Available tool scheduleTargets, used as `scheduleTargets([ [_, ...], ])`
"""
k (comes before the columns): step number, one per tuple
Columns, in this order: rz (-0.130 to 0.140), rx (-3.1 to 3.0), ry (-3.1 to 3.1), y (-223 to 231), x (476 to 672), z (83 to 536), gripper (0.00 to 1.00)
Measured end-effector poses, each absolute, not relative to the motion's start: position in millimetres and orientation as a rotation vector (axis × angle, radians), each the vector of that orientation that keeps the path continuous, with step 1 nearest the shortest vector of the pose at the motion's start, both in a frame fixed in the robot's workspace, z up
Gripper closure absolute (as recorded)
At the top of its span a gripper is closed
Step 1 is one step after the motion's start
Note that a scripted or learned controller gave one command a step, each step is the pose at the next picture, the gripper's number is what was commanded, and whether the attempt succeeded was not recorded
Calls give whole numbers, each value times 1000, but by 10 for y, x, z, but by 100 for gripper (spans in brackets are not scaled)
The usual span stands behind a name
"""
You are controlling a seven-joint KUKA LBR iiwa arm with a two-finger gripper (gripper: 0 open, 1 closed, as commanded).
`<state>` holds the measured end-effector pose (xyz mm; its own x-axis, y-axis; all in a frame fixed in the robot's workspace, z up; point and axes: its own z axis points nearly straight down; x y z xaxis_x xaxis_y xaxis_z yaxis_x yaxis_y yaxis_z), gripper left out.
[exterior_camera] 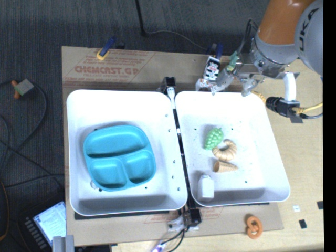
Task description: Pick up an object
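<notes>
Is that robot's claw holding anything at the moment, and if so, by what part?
Nothing is held. The claw hangs over the far rim of the right bin, with nothing between its fingers; the green grapes lie in the bin.

Count: 2 white bins, left bin (79,140) and right bin (262,140). Left one holds 1 blue divided tray (119,156), 3 compartments. Right one holds 4 loose items: 1 green grape bunch (213,137), 1 croissant-like pastry (226,150), 1 cone-shaped piece (225,166), 1 small white block (206,186) near the front wall. Outside the bins: 1 orange ring (254,226) on the bench at near right, 1 blue clamp (106,47) at the far left of the board.
</notes>
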<state>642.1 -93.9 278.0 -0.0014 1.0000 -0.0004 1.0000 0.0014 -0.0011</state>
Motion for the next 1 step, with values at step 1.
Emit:
scheduleTargets([
  [1, 6, -2219, -2220, -1056, 6670, 1215, 0],
])
